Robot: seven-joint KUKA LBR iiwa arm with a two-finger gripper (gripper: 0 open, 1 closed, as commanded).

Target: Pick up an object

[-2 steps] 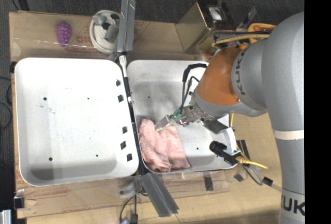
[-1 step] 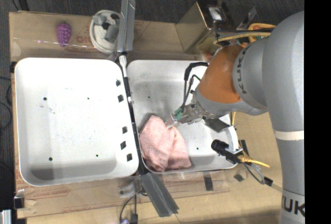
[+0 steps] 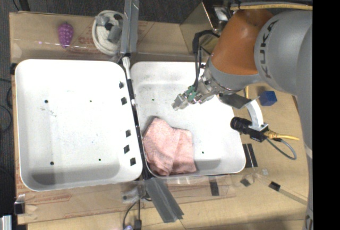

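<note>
A: Where's the target?

B: Pink folded cloth (image 3: 169, 146), right bin (image 3: 228, 141), lying against the divider side near the front wall. It's the single item inside either bin.

A: Gripper?

B: Gripper (image 3: 183, 100) hangs over the right bin's middle, up and away from the cloth, not touching it. Nothing between the fingers. Too small and blurry to judge the spread, so I cannot tell how wide it is.

A: Handling?

B: Looks like terry cloth, so my guess is soft, light, floppy and not fragile. It'll sag and drape once lifted. Not slippery; the nap should grip well. Best take a pinch on a raised fold or the thick bunched edge, coming from above. A flat single layer could slip out or just get pressed down.

A: Orientation?

B: Lies flat, roughly rectangular lump. Long axis runs from upper left to lower right in the camera view, roughly along the divider. The fold ridge appears to run the same way.

A: Left bin (image 3: 69, 117)?

B: Not involved.
</note>
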